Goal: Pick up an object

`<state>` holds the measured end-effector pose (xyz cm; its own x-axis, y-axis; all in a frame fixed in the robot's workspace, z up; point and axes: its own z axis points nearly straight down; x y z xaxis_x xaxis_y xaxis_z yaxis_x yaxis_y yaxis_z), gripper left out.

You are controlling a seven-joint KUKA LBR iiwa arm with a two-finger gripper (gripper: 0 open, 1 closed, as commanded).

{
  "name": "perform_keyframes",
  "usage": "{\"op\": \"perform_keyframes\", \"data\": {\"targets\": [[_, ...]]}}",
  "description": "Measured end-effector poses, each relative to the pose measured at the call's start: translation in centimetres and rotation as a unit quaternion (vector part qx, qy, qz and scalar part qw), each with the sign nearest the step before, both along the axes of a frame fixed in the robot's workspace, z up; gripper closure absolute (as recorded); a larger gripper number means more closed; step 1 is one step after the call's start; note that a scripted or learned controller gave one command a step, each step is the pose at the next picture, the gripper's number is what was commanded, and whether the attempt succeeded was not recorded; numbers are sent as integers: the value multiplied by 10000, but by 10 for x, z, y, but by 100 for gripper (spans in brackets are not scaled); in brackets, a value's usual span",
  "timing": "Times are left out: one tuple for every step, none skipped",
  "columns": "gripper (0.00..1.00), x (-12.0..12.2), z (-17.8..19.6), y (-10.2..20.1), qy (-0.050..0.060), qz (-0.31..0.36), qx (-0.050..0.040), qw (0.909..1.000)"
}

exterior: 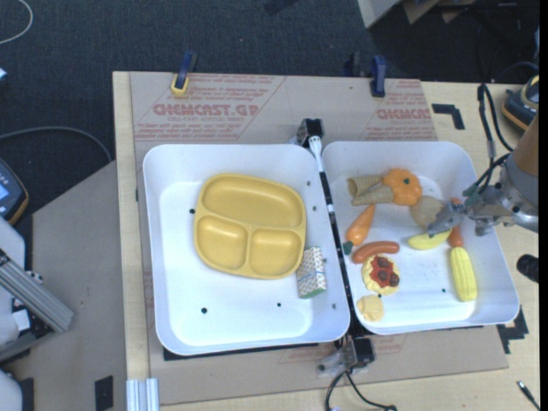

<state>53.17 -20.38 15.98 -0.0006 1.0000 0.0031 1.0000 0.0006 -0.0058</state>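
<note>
Gripper (451, 221), grey metal two-finger type, sits low over the right white shallow bin (445, 157), near its right wall, arm entering from the right edge. Finger state: cannot tell, tips blur into the items beneath.

Right bin contents, approx. positions:
- Pale yellow banana-shaped toy (427, 241) lies just beside the gripper tip, touching or nearly so; contact not confirmed.
- Beige rounded lump (425, 210) directly left of gripper.
- Orange round pumpkin-like toy (402, 186) at upper centre, w/ a tan cone-shaped piece (366, 188) touching its left side.
- Orange carrot toy (360, 223) tilted, near the left wall.
- Red sausage toy (375, 249) below the carrot.
- Small yellow pizza-like disc w/ red topping (381, 273) just under the sausage.
- Pale yellow round piece (370, 307) at the front left corner.
- Yellow corn cob toy (462, 273) lies lengthwise near the right wall, below the gripper.

Left white shallow bin (171, 306) holds a yellow plastic three-compartment tray (250, 225), centred toward the rear. A small grey-green speckled block (312, 271) sits at the tray's lower right corner, touching it.

Both bins rest on a brown cardboard-covered bench (257, 101).
</note>
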Motion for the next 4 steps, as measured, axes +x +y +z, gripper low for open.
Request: {"op": "perform_keyframes", "data": {"targets": [[0,2,-47,-7,-4,-6,-4,10000],[0,2,-76,-7,-16,-1,-9,10000],[100,3,-65,-7,-30,-4,-15,10000],[100,10,-15,1,-51,4,-28,10000]]}}
